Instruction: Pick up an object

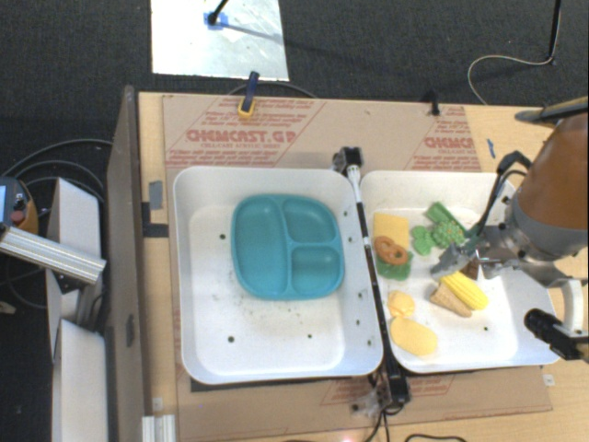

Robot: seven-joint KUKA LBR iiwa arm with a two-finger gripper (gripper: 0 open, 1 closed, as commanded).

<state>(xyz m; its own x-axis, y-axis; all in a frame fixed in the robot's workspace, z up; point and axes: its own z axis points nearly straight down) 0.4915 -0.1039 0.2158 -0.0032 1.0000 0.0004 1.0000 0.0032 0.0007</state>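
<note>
Over the right bin (502,355), the claw (457,263) hovers by the corn (464,292), grip state unclear.

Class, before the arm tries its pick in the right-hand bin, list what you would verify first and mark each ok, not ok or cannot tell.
1. End effector is over the right bin: ok.
2. A target lies close by, the corn cob: ok.
3. Corn cob stands apart from its neighbours: not ok, a brown wedge touches it.
4. Finger opening: cannot tell.
5. Anything already held: cannot tell.
6. Teal tray sits in the left bin, out of the way: ok.
</note>
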